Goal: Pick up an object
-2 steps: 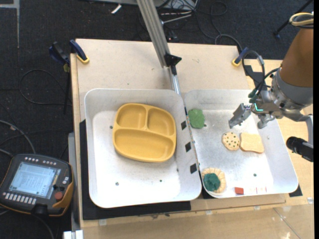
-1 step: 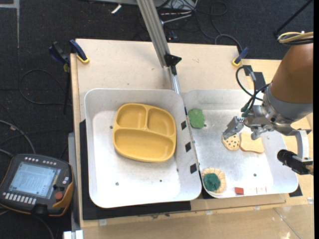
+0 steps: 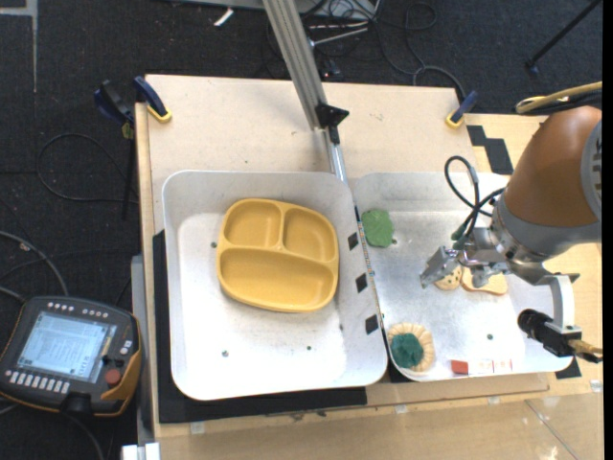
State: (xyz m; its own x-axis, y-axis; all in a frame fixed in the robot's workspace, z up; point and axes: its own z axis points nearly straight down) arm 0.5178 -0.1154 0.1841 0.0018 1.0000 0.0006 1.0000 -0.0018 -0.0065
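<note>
The grey arm with its orange band enters from the right and bends down over the right bin (image 3: 421, 192). Its end effector (image 3: 442, 274) hangs low in the middle of that bin, pointing left, and the metal fingers blur together from above, so I cannot tell how far apart they stand or whether anything sits between them. Just beside the end effector, on its right and partly under the wrist, lies a small tan object (image 3: 479, 282) on the bin floor; whether the fingers touch it cannot be made out.

Further left in the same bin, close to the dividing wall at the far side, rests a green lumpy object (image 3: 377, 227), well apart from the end effector. In the near left corner of the right bin sits a round beige piece with a dark green middle (image 3: 409, 347). A small red item (image 3: 460, 366) lies near the front rim of that bin, with a pale strip just beside it.

The left bin (image 3: 192, 209) holds a yellow divided plate (image 3: 279, 254) with three compartments, lying flat near its centre. Both bins stand side by side on the light worktop (image 3: 230, 123). A handheld control pendant (image 3: 69, 351) with a lit screen rests on the dark floor to the near left of the worktop.
</note>
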